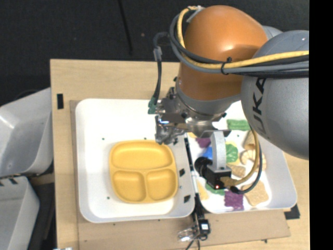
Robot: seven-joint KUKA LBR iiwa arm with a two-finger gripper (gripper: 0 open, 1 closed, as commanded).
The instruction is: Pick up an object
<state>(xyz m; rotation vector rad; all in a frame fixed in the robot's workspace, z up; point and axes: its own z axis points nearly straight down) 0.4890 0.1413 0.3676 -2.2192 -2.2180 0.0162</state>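
Yellow tray (143, 177) in L bin (93, 139) w/ gripper (165, 132) by its corner (grip state: can't tell).

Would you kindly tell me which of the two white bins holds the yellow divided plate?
The bin on the view's left holds the yellow plate; the other bin holds small green, purple and tan pieces.

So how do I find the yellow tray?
Start at the wooden bench with two white bins and look in the left bin. The yellow tray lies flat there, toward the front. It is big, with three compartments, one long and two small, unlike the small colourful pieces crowded in the right bin.
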